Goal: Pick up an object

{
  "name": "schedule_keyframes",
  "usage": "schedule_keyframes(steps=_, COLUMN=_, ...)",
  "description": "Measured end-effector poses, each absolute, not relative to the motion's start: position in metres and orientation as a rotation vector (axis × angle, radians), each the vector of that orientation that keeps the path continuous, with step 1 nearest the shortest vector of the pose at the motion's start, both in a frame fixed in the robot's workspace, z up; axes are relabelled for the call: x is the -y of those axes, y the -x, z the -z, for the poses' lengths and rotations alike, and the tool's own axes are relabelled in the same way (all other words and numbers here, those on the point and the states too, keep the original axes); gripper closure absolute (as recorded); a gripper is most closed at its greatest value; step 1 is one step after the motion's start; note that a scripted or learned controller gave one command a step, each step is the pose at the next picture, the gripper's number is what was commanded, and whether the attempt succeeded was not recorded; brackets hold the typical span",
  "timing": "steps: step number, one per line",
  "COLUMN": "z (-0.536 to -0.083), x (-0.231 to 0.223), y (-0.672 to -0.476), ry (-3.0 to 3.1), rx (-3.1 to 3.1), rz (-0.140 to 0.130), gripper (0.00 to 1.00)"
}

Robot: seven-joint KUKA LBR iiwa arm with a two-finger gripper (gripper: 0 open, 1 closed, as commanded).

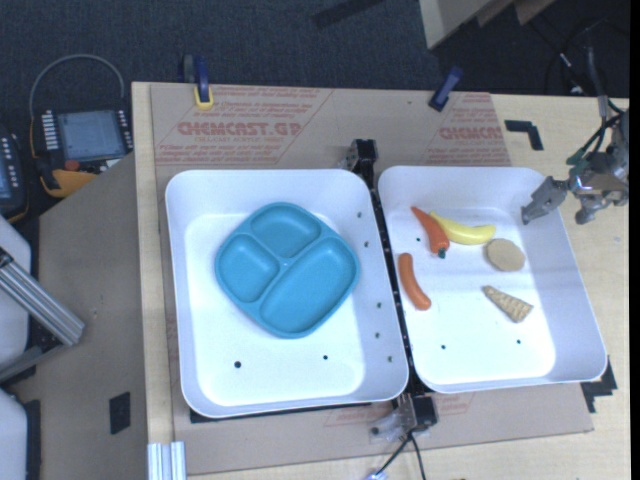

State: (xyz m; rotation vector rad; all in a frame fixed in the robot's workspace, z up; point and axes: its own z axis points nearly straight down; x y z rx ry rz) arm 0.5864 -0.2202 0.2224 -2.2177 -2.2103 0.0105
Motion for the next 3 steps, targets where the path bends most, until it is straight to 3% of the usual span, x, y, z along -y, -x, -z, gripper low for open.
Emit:
schedule_keyframes(steps=1, z=-0.23, x=0.22, y=-0.589, ry=2.222, rx=2.222, rz=0.0, gripper=0.0)
schedule_keyframes(steps=3, z=-0.126, x=0.218, y=-0.591, ry=2.22, rx=2.22, rz=-0.001, gripper=0.0)
